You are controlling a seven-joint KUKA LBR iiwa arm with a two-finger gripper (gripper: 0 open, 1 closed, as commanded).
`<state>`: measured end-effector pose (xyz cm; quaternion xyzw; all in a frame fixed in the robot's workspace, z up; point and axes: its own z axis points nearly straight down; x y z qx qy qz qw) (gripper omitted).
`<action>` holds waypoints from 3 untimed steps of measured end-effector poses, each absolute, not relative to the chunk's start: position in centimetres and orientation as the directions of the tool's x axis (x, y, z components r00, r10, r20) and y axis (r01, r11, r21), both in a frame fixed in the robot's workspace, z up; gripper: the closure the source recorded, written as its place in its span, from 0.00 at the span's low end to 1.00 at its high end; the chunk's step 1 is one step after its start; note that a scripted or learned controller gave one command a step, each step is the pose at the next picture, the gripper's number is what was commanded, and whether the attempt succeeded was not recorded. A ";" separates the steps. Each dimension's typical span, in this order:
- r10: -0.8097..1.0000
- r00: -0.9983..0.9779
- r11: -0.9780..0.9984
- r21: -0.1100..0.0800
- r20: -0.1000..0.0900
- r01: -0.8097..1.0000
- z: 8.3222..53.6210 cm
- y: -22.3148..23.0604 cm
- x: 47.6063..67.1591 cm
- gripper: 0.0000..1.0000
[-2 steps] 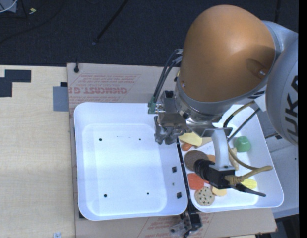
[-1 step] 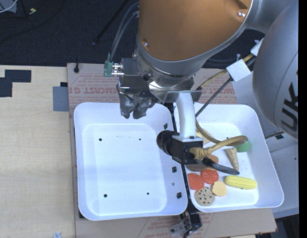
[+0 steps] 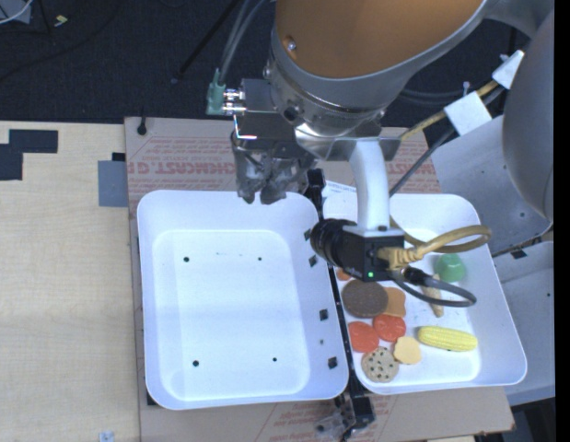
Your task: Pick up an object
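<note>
Corn [image 3: 447, 339]: yellow cob, lying flat in right bin [image 3: 506, 362].
Cookie [image 3: 380, 365]: tan, dark chips.
Gripper [image 3: 269, 188]: jaws' state, cannot tell.

Grey arm [image 3: 533, 109], orange band [image 3: 377, 21], dark hand [image 3: 271, 178], black cables

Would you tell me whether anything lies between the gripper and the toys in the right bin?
Nothing visible does. The gripper hangs over the left bin's far rim; the toys lie in the right bin, apart from it.
</note>
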<state>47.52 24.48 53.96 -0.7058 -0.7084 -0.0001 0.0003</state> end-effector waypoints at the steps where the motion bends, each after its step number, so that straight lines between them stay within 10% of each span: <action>1: 1.000 0.002 -0.002 -0.005 -0.002 1.000 53.7 20.5 47.5 1.00; 2: 1.000 -0.001 0.000 -0.016 -0.007 1.000 40.9 22.9 47.5 1.00; 3: 1.000 0.006 -0.006 -0.006 -0.002 1.000 42.7 22.7 47.7 1.00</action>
